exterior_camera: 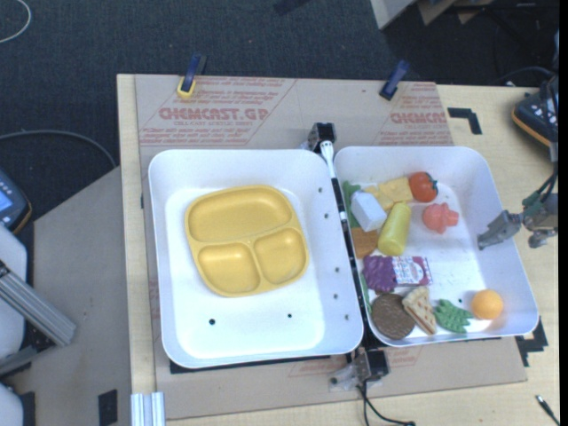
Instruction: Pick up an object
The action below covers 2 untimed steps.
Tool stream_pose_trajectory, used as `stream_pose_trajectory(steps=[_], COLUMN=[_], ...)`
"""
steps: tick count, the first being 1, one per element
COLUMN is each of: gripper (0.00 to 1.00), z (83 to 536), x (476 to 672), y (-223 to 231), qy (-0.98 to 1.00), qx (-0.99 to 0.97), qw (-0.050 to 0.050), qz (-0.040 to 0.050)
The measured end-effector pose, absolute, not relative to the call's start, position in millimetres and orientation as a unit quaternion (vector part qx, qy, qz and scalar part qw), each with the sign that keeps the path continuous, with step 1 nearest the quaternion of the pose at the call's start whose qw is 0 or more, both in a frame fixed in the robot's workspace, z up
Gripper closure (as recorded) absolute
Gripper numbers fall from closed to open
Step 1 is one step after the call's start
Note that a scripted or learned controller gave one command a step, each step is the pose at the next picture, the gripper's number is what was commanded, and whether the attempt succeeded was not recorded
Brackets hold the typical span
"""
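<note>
1. orange ball [486, 304], cookie [391, 316], cracker [419, 309] and green piece [453, 316] line the right bin's [497, 185] near edge.
2. claw [502, 229] sits at that bin's right rim, nothing visibly held; its spread i cannot tell.
3. every pickable thing lies left of the claw; the pink piece [439, 217] looks nearest.
4. yellow bottle [395, 227] runs near-to-far; tomato [423, 185] behind.
5. count: two bins, one yellow tray [246, 238] in the left bin [177, 327], roughly ten toys.

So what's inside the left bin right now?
The left bin holds one yellow divided plate, lying flat with nothing in its three compartments. Whatever bin floor lies beneath the plate is covered.
</note>
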State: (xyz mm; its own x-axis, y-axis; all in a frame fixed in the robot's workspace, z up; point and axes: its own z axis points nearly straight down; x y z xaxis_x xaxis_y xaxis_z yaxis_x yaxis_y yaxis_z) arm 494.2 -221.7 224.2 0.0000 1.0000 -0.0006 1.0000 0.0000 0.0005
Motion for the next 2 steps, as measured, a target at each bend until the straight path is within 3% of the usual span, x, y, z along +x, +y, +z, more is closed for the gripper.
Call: stream_pose_trajectory(steps=[2], gripper=[0.0], z=[101], x=[492.6], y=[-211], qy=[0.707], qx=[0.707], qw=[-0.004], qz=[-0.0011])
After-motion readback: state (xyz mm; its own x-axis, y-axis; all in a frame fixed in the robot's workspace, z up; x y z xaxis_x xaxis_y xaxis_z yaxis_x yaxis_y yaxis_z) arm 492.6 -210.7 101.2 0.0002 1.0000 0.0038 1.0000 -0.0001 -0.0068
